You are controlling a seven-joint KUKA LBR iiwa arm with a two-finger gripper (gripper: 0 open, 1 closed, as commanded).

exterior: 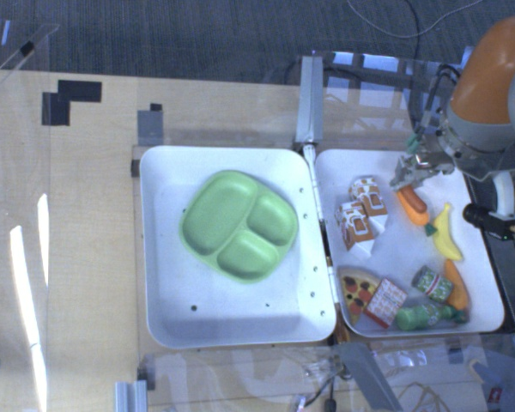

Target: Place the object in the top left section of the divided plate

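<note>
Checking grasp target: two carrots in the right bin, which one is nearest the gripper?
The upper carrot, lying right under the gripper beside the banana. The other carrot lies lower, near the bin's bottom right corner.

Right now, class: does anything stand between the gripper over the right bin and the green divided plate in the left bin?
Only the raised rims where the two bins meet lie between the gripper and the divided plate. The white floor around the plate is bare.

Green divided plate (pixel 239 223) flat in left bin, orange carrot (pixel 413 204) lying in right bin
</note>
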